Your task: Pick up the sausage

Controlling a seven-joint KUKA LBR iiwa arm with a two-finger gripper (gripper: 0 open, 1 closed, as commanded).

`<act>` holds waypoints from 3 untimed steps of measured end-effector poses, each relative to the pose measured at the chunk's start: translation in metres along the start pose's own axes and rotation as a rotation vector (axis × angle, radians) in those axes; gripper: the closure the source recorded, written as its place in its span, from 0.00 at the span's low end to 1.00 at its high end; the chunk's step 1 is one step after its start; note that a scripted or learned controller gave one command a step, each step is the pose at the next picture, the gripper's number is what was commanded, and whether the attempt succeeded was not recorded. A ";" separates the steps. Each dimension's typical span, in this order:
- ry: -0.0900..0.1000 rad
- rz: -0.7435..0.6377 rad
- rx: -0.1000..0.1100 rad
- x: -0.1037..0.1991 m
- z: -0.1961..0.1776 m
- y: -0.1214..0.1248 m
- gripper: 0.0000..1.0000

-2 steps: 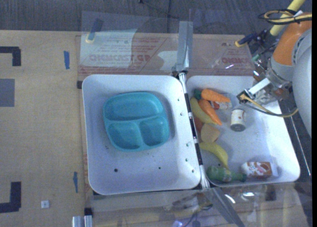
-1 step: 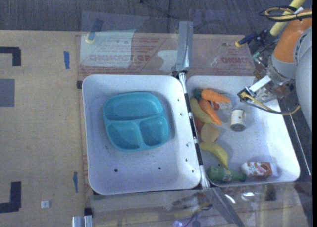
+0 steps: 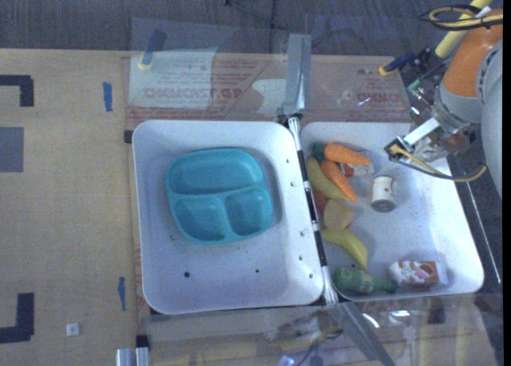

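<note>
Jaws point down-left over the right bin, and whether they are apart or together cannot be told; nothing can be seen between them. Two white bins sit side by side on the bench (image 3: pixel 64 220), touching along the middle. At the left bin's (image 3: pixel 160 276) centre lies a blue divided plate (image 3: pixel 219 194). The grey arm (image 3: pixel 471 69) with its orange band reaches in from the right, and the gripper (image 3: pixel 402 153) hangs above the back right part of the right bin (image 3: pixel 447 220). Food is heaped along that bin's left wall: a carrot (image 3: pixel 347 154) at the back, a banana (image 3: pixel 347 246) further forward, and a green piece (image 3: pixel 363 280) at the front edge. The sausage (image 3: pixel 415 272), as far as can be made out, is the stubby reddish-brown piece near the front right corner, well apart from the gripper. A small can (image 3: pixel 384 192) lies between them, near the gripper.
</note>
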State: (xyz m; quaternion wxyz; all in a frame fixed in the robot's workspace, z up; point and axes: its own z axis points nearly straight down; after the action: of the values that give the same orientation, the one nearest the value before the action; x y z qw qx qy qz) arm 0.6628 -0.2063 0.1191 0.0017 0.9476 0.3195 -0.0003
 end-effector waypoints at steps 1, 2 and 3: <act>0.005 -0.336 0.001 0.001 0.032 -0.013 1.00; 0.003 -0.451 0.000 0.010 -0.028 -0.004 1.00; 0.007 -0.368 -0.002 -0.045 0.031 -0.066 1.00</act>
State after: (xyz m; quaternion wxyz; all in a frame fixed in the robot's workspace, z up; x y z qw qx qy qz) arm 0.5865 -0.1812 0.0884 0.0014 0.8730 0.4876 0.0031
